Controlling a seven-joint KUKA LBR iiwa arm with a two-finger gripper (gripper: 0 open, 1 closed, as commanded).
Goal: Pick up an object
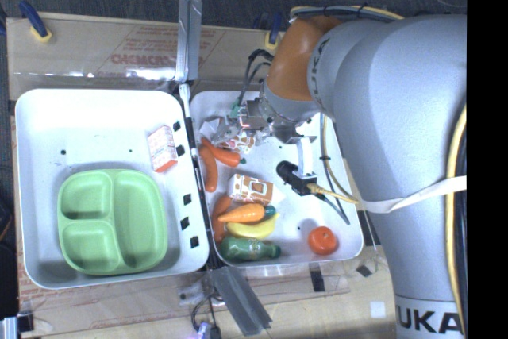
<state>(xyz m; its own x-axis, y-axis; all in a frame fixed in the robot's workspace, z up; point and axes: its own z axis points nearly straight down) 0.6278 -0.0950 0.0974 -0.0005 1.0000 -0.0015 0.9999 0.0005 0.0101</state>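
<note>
My end effector (252, 121) hangs low over the far left corner of the right bin (343, 163), and from this angle I cannot tell whether it is released or clenched, nor whether anything is in it. The likeliest thing to take is the red sausage (221, 156), which lies just beside and below my tip, close to the wall between the bins. That closeness is my main worry: if I descend here I could strike the wall or pin the sausage against it, so that it rolls away instead of seating. Its rounded, smooth shape looks prone to squirting out under a closing grip. A second orange sausage (210, 175) touches it, so I may drag both or nudge one aside. Nearer the front, the carton (252, 188), carrot (241, 213) and banana (254, 229) are packed together; reaching there risks catching two things at once.
</note>
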